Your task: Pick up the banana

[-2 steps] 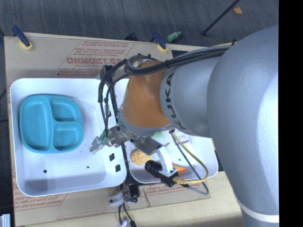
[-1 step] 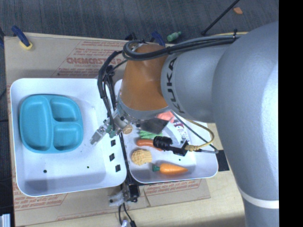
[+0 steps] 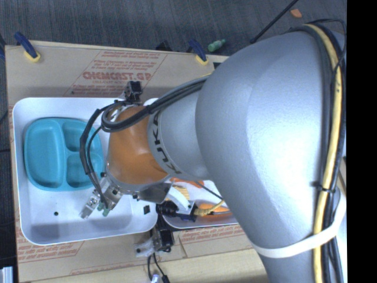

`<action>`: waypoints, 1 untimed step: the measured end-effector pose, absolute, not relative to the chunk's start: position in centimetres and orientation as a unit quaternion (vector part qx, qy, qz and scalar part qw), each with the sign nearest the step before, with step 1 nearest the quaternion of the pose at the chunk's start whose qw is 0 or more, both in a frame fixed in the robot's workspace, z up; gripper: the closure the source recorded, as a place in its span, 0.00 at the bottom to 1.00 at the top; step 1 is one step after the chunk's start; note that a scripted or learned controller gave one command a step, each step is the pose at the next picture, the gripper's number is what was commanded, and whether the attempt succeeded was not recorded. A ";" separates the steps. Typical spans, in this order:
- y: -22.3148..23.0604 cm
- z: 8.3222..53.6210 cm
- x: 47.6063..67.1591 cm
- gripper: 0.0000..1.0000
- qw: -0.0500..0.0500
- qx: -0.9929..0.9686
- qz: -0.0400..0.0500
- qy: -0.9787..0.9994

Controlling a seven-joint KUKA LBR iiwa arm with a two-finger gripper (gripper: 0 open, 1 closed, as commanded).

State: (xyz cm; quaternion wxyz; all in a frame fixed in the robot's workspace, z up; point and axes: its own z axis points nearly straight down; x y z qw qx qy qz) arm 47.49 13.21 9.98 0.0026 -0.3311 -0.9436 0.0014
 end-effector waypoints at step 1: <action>13.2 11.0 47.6 1.00 0.003 -0.330 0.002 -0.944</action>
